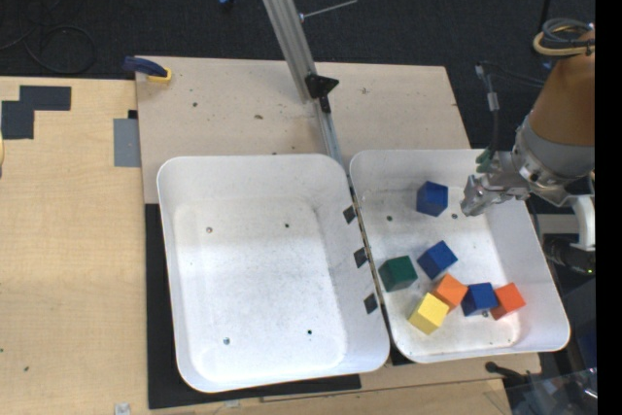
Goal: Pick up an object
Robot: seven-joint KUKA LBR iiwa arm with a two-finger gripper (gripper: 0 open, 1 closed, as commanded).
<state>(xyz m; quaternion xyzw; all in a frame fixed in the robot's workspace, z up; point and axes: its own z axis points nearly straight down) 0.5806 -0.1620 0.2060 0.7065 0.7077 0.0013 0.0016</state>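
Far to the gripper's left on the counter (243,102) lies the left bin (194,209), white and shallow. Beside it sits the right bin (544,330), where every block lies. Nearest the gripper (473,199) is a blue block (432,198) — just to its left, apart from it, with bare bin floor between. Lower and further left is a green block (397,273), then another blue block (437,259). Below the gripper, well apart from it, a cluster crowds together: a yellow block (429,313), an orange block (450,290), a dark blue block (479,298) and a red-orange block (507,299), touching or nearly so. The gripper hangs low over the bin's right side — nothing shows between its tips, and how wide they stand I cannot tell. A slanted metal rail (287,19) rises up and to its left.
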